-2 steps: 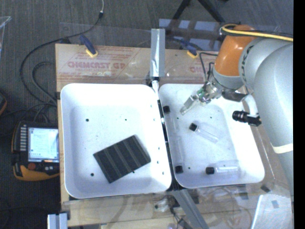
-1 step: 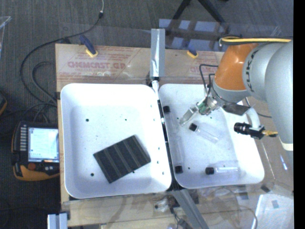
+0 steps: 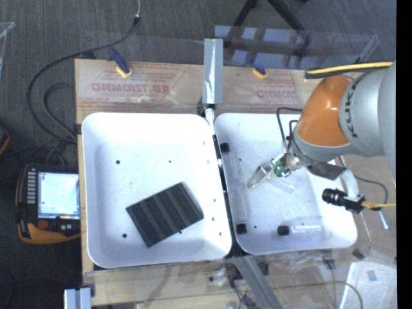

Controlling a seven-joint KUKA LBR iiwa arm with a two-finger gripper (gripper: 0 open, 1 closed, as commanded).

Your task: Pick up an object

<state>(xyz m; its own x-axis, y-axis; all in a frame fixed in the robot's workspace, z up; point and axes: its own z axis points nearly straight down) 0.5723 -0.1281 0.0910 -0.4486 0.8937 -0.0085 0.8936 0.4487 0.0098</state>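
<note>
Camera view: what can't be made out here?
- Pincer: small and pale against the right bin; contact with anything is unclear.
- Clear tube: transparent; contents too faint to tell.
- Right bin's upper right corner: hidden by the arm.
- Arm: cut off at the right edge.

- The white bins look like smooth, slightly shiny plastic.
- The black block, lower left, is matt and ridged.
- The tube, lower right, is clear plastic.
- The orange band, upper right, is glossy.

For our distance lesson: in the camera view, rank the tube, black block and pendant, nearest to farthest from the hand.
1. Tube, right bin, with the hand.
2. Black block, left bin.
3. Pendant, outside both bins, far left.
</note>
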